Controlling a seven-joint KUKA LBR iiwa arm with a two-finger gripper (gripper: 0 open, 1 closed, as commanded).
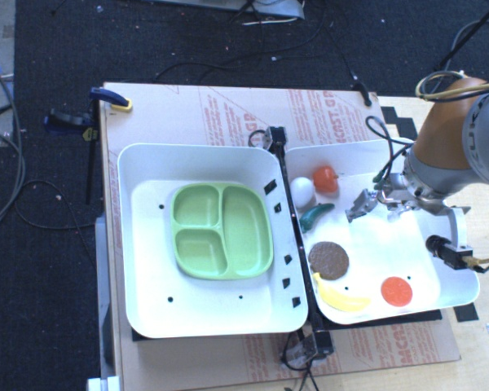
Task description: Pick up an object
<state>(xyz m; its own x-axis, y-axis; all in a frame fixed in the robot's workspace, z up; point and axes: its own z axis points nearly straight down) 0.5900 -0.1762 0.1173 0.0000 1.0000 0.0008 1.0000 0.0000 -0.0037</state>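
1. I am seeing the gripper point(360, 208) hanging over the right bin point(448, 296); whether its claw is apart or together, I cannot tell.
2. The teal object point(316, 214) is lying just to its left, long axis apparently slanting toward the egg point(301, 191).

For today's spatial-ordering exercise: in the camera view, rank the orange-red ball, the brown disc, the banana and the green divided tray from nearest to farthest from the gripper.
From the gripper:
1. Orange-red ball, up-left, right bin.
2. Brown disc, below-left, right bin.
3. Banana, near the right bin's bottom edge.
4. Green divided tray, left bin.
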